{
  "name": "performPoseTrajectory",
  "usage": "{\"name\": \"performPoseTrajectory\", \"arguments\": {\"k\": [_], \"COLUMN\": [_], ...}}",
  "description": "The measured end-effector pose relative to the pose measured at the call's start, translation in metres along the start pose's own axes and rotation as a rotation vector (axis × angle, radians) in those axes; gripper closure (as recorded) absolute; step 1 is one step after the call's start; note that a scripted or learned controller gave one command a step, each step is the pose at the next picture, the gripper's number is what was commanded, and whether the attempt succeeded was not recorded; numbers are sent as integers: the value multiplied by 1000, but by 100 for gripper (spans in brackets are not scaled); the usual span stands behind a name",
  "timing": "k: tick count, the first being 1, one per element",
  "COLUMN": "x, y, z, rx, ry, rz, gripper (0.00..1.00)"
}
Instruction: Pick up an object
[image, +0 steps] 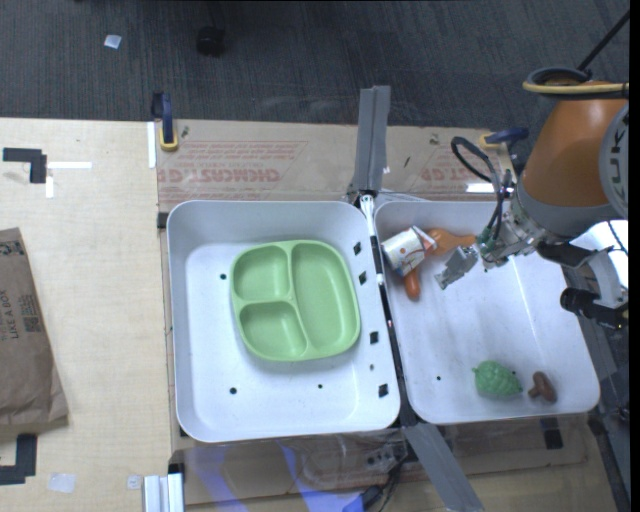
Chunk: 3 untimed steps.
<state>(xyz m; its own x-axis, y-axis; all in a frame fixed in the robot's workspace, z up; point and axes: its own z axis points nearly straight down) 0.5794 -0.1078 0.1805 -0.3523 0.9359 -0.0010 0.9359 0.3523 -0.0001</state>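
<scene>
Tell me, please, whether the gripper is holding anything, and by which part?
Nothing appears held: the gripper hangs over the right bin, beside the orange carrot, with nothing between its fingers.

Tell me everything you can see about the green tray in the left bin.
The tray is pale green, looks like matte plastic, and is a rounded square with a raised rim. Ridges split it into three compartments: one long one on its right side and two smaller ones on the left. Nothing lies in any of them. It sits flat and right side up on the floor of the left bin, turned slightly askew, near the middle, apart from the walls. Nothing touches it but the bin floor.
</scene>
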Motion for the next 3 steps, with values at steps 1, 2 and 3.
{"name": "performPoseTrajectory", "arguments": {"k": [1,2,3], "x": [-23,-6,-19], "y": [22,39,62], "z": [-1,79,93], "rx": [-1,0,47], "ry": [-1,1,33], "rz": [-176,-335,-258], "gripper": [0,0,0]}}
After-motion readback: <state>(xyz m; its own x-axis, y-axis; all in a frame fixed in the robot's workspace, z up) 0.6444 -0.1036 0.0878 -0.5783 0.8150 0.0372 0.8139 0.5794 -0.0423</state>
